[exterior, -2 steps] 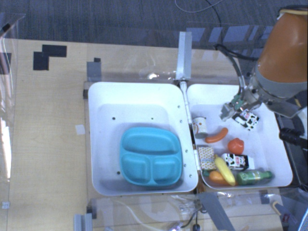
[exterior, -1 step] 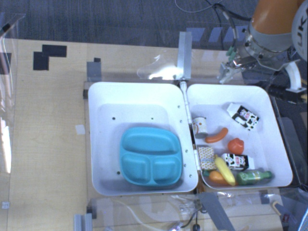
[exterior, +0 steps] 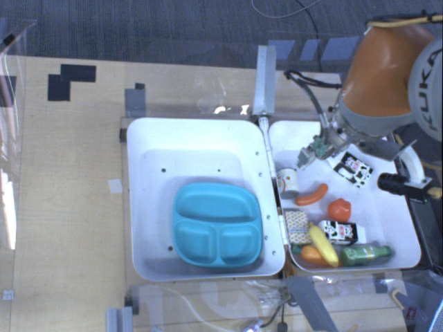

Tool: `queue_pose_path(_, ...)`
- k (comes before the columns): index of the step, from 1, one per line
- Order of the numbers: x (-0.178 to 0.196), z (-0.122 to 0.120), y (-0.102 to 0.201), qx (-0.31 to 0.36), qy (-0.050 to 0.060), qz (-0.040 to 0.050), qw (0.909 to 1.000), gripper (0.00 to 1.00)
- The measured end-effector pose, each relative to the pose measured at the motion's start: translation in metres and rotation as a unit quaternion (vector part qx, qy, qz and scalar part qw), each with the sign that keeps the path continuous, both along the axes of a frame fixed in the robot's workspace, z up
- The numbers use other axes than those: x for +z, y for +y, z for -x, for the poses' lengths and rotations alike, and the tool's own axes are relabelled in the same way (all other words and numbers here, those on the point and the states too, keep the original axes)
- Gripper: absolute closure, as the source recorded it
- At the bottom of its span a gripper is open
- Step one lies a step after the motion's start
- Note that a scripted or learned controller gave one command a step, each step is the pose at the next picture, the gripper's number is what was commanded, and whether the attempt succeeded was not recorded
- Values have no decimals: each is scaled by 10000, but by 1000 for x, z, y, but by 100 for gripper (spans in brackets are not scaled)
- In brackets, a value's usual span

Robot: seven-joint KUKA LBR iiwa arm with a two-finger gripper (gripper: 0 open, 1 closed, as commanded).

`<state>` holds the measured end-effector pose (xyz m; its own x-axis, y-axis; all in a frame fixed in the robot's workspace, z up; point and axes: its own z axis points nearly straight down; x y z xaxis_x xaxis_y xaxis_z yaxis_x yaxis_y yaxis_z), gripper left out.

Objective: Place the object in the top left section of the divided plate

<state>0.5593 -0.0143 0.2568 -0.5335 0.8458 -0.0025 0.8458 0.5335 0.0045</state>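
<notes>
Camera view, looking down at a slant on a pale tabletop [exterior: 62, 206] that carries two shallow white bins side by side. The left bin [exterior: 145, 158] holds a blue divided plate [exterior: 217, 223] lying flat in its lower half, with one wide section across the top and two smaller ones below; all three look bare.

The right bin [exterior: 401, 247] holds a scatter of toy food. Nearest the divider is a small white cup [exterior: 287, 180]. Just right of it lies an orange sausage [exterior: 311, 195], its long axis running from lower left to upper right. Further right sits a red tomato [exterior: 339, 209]. Along the bottom edge are a checkered packet [exterior: 297, 225], a yellow banana [exterior: 323, 245] lying diagonally, a black and white carton [exterior: 340, 232] and a green bottle [exterior: 365, 254] on its side. A second black and white carton [exterior: 354, 169] lies near the upper right.

The grey and orange arm reaches in from the right. Its gripper [exterior: 310, 153] hangs over the upper part of the right bin, above and a little right of the cup, with the sausage just below it. The task does not name its object; the cup and sausage lie nearest. The fingers [exterior: 305, 158] are small and partly blurred, so I cannot tell whether they are apart or together, and nothing is visibly held between them. The plate lies well apart, to the lower left across the divider.
</notes>
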Motion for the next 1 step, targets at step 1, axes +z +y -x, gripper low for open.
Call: queue_pose_path(1, 79, -79, 17, 433, -29, 3, 9991, 100)
